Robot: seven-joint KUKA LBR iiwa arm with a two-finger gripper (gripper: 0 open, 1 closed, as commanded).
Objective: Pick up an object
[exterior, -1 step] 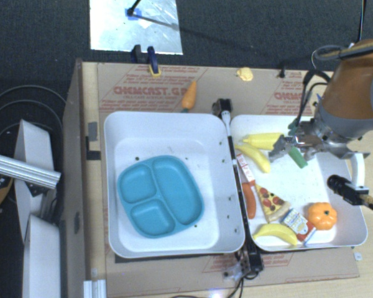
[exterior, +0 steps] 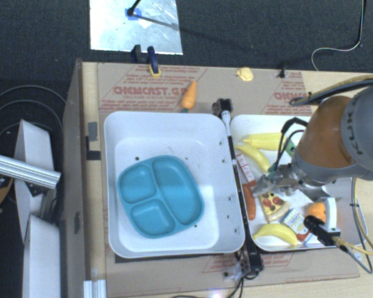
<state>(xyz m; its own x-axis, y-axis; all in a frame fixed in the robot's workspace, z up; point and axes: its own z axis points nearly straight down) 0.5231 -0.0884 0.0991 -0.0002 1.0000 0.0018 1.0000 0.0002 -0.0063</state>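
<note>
The right bin (exterior: 242,124) holds several toy foods: two yellow bananas (exterior: 261,143) near its far side, a red sausage (exterior: 250,202) along its left wall, a pizza slice (exterior: 272,205) in the middle, another banana (exterior: 275,232) at the near edge, and an orange piece (exterior: 316,210) at the right. My gripper (exterior: 268,185) hangs low over the bin's middle, just above the pizza slice and to the right of the sausage. The grey and orange arm covers the bin's right part.
The left bin (exterior: 137,126) holds a blue divided plate (exterior: 160,195). An orange toy carrot (exterior: 188,95) lies on the cardboard behind the left bin, and a small yellow piece (exterior: 245,74) sits farther back. Cables trail at the right.
</note>
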